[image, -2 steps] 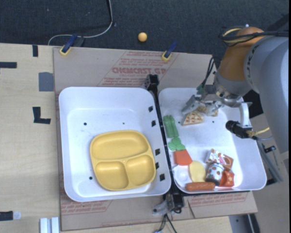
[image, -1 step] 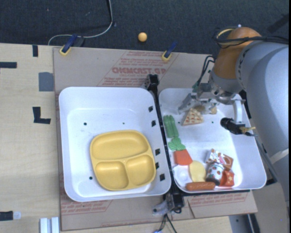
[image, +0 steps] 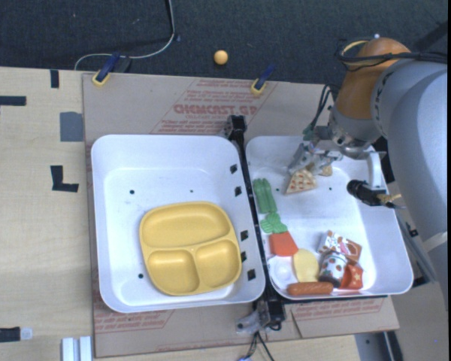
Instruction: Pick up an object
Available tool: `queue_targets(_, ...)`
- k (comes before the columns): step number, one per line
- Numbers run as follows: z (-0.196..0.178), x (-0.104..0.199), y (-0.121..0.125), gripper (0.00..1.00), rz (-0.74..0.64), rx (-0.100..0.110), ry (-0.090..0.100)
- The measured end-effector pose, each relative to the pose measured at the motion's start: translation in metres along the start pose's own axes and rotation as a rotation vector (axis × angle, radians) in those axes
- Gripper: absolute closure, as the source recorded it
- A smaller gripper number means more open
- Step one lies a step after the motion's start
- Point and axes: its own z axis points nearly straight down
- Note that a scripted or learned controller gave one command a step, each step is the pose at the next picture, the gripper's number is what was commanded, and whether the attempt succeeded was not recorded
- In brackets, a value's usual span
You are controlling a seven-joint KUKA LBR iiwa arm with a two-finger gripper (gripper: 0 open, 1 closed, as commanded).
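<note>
My gripper [image: 308, 161] hangs over the upper part of the right bin [image: 383, 232], reaching in from the right. Just below its tip lies a tan, waffle-patterned wedge [image: 301, 181]; whether the gripper touches it is unclear. Further down the same bin are a long green piece [image: 263, 194], a smaller green piece [image: 273, 222], an orange-red block [image: 283, 244], a yellow piece [image: 304, 264], a sausage [image: 310, 288] and a red-and-white packet [image: 338, 256].
The left bin [image: 113, 164] holds a yellow divided plate [image: 189, 247]. A black divider with clips [image: 244, 194] runs between the bins. A small orange ball [image: 221, 56] lies on the dark surface behind the bench. The arm's grey body [image: 421, 141] covers the right side.
</note>
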Motion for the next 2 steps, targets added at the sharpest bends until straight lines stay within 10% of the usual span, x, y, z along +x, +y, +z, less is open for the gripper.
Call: queue_targets(2,-0.086,0.097,-0.092,1.00,-0.007,-0.016,0.008)
